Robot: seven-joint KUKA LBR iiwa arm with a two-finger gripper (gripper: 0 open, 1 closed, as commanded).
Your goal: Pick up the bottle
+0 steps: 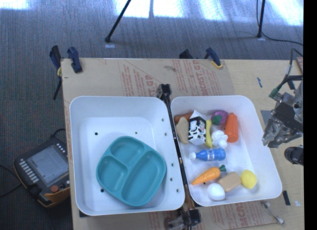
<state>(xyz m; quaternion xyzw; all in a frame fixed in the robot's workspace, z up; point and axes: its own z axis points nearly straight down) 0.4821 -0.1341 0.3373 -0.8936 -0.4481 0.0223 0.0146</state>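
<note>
- Risk, crowding: your bottle point(208, 155) lies on its side, touching or nearly touching the white toy point(219, 138) and banana point(209, 134) above it. A wide descent could catch those instead, or nudge the bottle aside.
- Risk, rolling: the bottle is round and lying flat, cap toward the divider. I judge a pinch across the wrong axis would squirt it out along the bin floor.
- Risk, carrot point(207, 175): it sits just below the bottle; a low approach from the pincer's side may drag it along.
- Risk, rim: the right bin point(265, 147) wall stands between the pincer and the bottle; a sideways move without lift could strike it.
- Pincer point(275, 140): outside the right bin, just beyond its right wall, over the bench point(124, 75). You cannot tell from this view whether it is spread or pressed together. It holds nothing that you can see and touches no toy.
- Bottle, place: well to the pincer's left and slightly lower in view, mid-bin, blue with a white cap.
- Left bin point(79, 125): far left of the pincer, holding a teal tray point(131, 170); not involved.
</note>
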